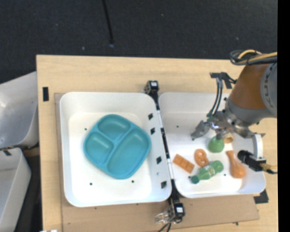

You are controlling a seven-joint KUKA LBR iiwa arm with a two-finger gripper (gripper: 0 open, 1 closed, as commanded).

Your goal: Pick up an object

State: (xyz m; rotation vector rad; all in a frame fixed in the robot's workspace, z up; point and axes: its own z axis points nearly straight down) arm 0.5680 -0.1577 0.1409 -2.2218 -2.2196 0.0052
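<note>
Pale wood forms the bench top (101, 74), which carries two shallow white bins set side by side, with dark carpet-like floor beyond its far edge. Nearest the viewer's side of the right bin (183, 105), just below the gripper (213, 130), lie the small items: a green bottle (208, 171) lying on its side, an orange waffle-like block (183, 163) to its left, a small orange rounded piece (201, 157) between them and the gripper, and an orange spoon-shaped piece (236, 166) off to the right. Directly under and touching the gripper's lower edge sits a green rounded object (215, 144). I cannot tell whether the fingers are apart or together, since the wrist and cables blur them, and nothing is plainly seen between them. The arm (251, 93), grey with its orange band, rises away to the right of the gripper. Well to the gripper's left, across the divider between bins, the left bin (72, 110) holds a teal divided plate (117, 146) lying flat. Farther left, off the bench, stand white containers (9, 115).
</note>
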